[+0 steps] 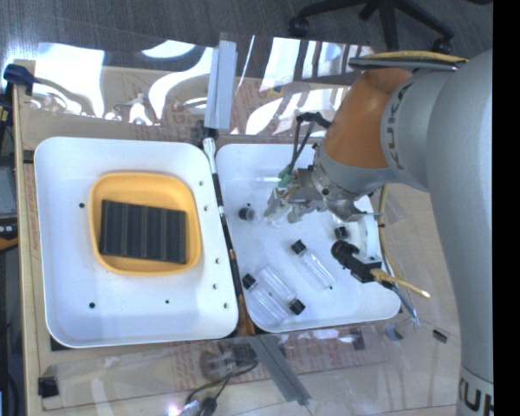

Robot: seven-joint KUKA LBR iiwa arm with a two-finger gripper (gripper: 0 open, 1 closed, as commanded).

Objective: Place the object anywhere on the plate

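hovering claw (282,204), right bin (243,167), yellow plate (143,189) left

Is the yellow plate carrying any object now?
No loose object: the yellow plate shows just its dark ribbed centre; the clear vials lie in the right bin.

A wooden worktop (416,336) carries two white bins: the right bin (364,306) lies beneath the pincer, the left bin (61,302) well apart beyond it. An office chair base (377,7) stands behind.

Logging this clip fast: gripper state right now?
Gripper: cannot be told; it is low in the right bin, beside clear vials.
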